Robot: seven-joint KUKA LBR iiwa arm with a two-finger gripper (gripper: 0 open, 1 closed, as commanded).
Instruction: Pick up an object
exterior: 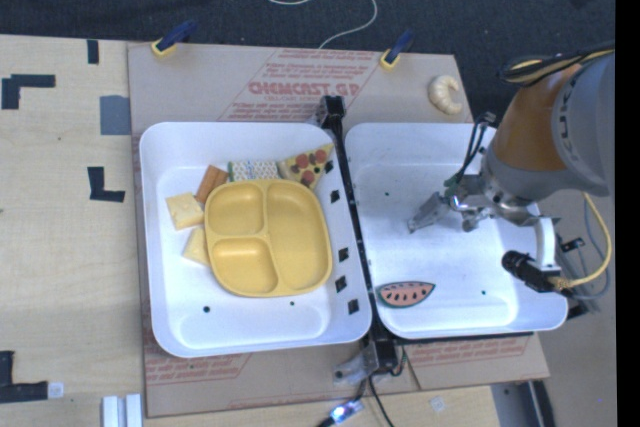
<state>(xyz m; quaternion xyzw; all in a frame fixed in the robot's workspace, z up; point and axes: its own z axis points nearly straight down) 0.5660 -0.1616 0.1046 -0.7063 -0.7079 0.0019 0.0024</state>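
Observation:
My gripper (447,218) hangs over the middle of the right white bin (400,155), reaching in from the right. Its fingers are spread open with nothing between them. A watermelon slice toy (405,293) lies at the bin's front edge, below and left of the gripper and apart from it. In the left bin (160,315), a yellow divided plate (268,237) takes up the middle. A pizza slice toy (310,163), a brown piece (211,181), a pale square cracker (184,211) and a yellow wedge (195,247) lie around the plate's back and left sides.
A pale bread-like toy (447,93) lies on the cardboard behind the right bin. A black divider (345,215) runs between the bins. A white cable (320,0) loops across the dark floor at the back.

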